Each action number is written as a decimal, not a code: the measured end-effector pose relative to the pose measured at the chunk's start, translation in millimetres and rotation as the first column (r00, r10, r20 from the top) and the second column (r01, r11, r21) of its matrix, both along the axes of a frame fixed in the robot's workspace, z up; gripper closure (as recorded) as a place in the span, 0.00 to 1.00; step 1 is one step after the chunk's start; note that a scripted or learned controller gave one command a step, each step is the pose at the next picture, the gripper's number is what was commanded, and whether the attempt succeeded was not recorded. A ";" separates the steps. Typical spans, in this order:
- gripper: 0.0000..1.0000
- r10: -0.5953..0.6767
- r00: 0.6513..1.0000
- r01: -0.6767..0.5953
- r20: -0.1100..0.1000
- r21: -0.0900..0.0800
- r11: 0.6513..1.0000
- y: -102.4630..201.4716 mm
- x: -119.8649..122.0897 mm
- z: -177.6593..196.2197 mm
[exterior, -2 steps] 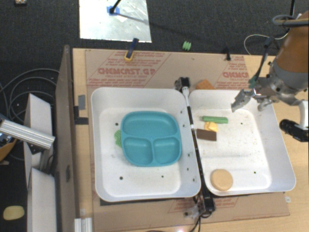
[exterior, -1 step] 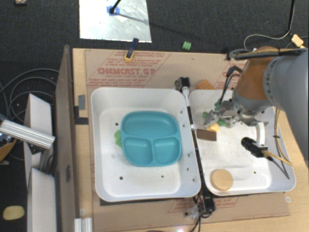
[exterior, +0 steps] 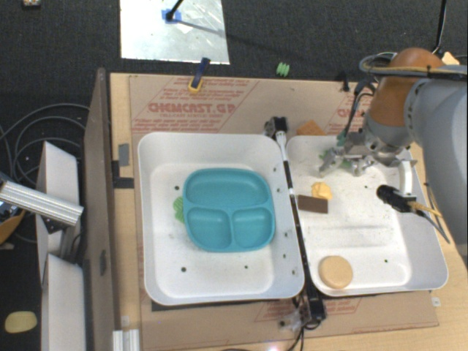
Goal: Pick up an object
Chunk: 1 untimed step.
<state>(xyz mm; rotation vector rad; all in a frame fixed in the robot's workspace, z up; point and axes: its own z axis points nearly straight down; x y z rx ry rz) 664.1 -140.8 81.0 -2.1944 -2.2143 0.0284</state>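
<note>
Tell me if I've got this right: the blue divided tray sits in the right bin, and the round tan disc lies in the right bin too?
Not quite. The camera view shows the blue divided tray in the left bin, not the right one. The round tan disc does lie in the right bin.

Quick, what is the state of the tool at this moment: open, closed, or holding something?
Tool: cannot be told. It hangs over the right bin, nothing seen in it.

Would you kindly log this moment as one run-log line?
arm: over right bin | pincer: near far wall, holding nothing visible | objects: yellow piece, brown block, tan disc
</note>
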 end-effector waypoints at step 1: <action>0.00 -0.009 1.000 0.009 0.029 -0.004 1.000 -32.1 4.1 4.0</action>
